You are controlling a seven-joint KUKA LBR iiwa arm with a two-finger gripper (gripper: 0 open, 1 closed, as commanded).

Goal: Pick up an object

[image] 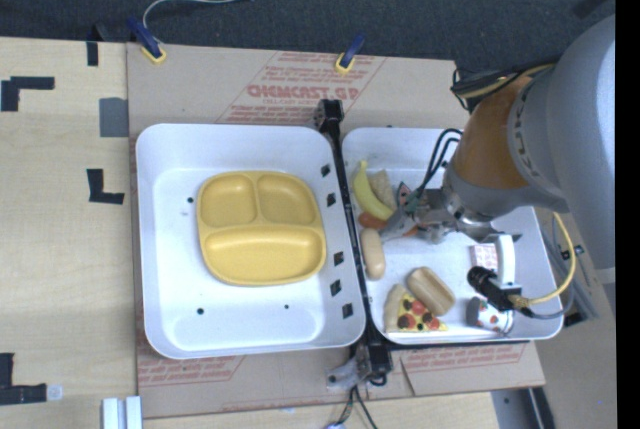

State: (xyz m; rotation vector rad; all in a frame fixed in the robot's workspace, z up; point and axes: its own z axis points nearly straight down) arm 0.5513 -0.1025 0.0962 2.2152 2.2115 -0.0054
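Note:
In the right bin (530, 327) lie toy foods: a yellow banana (372, 197) at the left, a pale sausage-like piece (373, 255) below it, a hot dog (430, 288) and a pizza slice (410, 313) near the front. My gripper (410, 217) reaches in from the right and is low in the bin, right beside the banana and a small reddish piece (378, 220). Nothing shows clearly between its fingers.
The left bin (165, 217) holds a yellow divided plate (262, 227). A black divider (345, 217) separates the two bins. The grey arm with its orange band (490, 152) covers the right bin's back right part. Cardboard lies under both bins.

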